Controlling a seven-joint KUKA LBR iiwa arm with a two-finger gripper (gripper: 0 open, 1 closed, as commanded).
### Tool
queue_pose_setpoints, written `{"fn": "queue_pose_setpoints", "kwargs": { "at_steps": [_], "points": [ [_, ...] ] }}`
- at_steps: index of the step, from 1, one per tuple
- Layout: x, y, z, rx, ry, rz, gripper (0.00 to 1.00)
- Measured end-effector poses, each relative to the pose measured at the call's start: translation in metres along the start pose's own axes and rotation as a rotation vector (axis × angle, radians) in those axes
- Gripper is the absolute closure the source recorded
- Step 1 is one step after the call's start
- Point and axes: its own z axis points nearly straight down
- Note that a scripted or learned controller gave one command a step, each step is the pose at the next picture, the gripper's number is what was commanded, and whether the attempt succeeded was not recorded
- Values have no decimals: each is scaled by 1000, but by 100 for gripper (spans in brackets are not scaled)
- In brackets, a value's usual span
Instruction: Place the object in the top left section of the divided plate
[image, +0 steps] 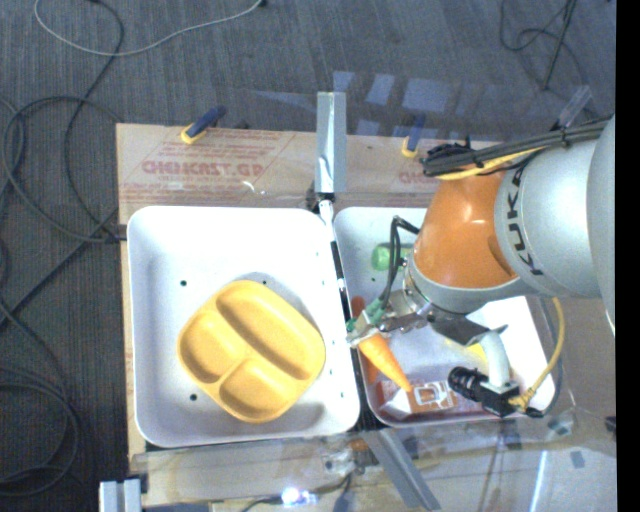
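The gripper (385, 322) is hovering in the right bin, seemingly clamping the top of an orange carrot-shaped toy (385, 362) that is slanting down-right; the yellow divided plastic plate (252, 349) is lying well left of the gripper.

Arm (520, 220): cut off by the right picture edge. Right bin (352, 225): floor largely hidden beneath the arm. Green object (381, 257) near its upper left corner: partly covered, unidentifiable.
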Motion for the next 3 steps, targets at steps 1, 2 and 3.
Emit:
{"fn": "queue_pose_setpoints", "kwargs": {
  "at_steps": [1, 2, 3],
  "points": [
    [53, 6, -10, -3, 0, -324, 100],
    [101, 18, 0, 0, -1, -469, 100],
    [117, 21, 22, 3, -2, 148, 100]
  ]
}}
